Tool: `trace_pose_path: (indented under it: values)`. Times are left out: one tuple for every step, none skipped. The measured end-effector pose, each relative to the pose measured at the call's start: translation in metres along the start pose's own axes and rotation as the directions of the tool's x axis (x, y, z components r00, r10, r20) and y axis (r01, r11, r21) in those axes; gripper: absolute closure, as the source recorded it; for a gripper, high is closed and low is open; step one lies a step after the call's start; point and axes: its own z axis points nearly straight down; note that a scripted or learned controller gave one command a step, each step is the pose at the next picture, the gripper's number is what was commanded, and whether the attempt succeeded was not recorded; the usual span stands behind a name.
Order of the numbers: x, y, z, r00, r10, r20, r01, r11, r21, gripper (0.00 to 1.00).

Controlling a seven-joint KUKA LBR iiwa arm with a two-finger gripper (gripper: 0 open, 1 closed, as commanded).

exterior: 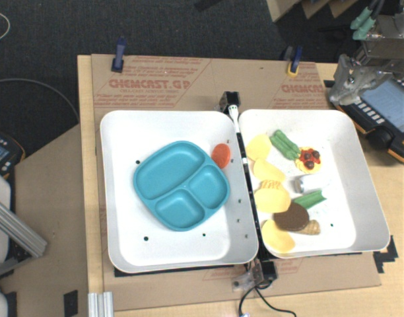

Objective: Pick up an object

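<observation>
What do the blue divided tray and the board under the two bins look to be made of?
Blue divided tray: likely moulded plastic with a smooth, satin finish, judging by its even colour, rounded compartment walls and soft highlights.
Board: probably sheet material still in brown protective paper, matte, with red printed lettering. What lies under the paper cannot be told.

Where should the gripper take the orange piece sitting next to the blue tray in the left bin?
Grip the orange piece across its middle, coming straight down. It looks small and rounded, lying between the blue divided tray and the left bin's right wall, so set the fingers along that gap. That is probably the freest line.
</observation>
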Motion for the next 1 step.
trace_pose_path:
  values:
    - [0.0003, 0.0008, -0.0105, 1.000, -0.001, 0.000, 0.001, 1.000, -0.004, 1.00]
